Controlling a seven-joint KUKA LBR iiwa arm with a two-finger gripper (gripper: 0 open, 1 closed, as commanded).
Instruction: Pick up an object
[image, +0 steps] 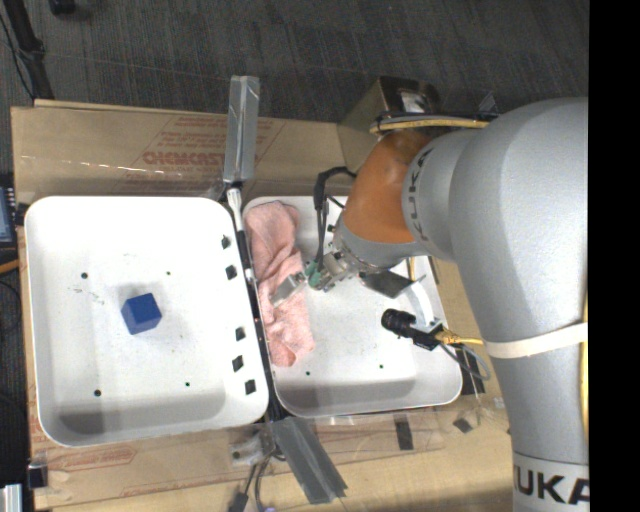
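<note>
A pink cloth lies crumpled along the left wall of the right bin. My gripper hangs low over the cloth's right edge, reaching in from the right under the orange wrist band. One grey finger rests against the cloth. A blue cube sits alone on the floor of the left bin, far from the gripper.
The big grey arm covers the right side of the right bin. A black cable connector juts out beside it. A metal divider bar with clips runs between the bins. Brown cardboard lies under both bins.
</note>
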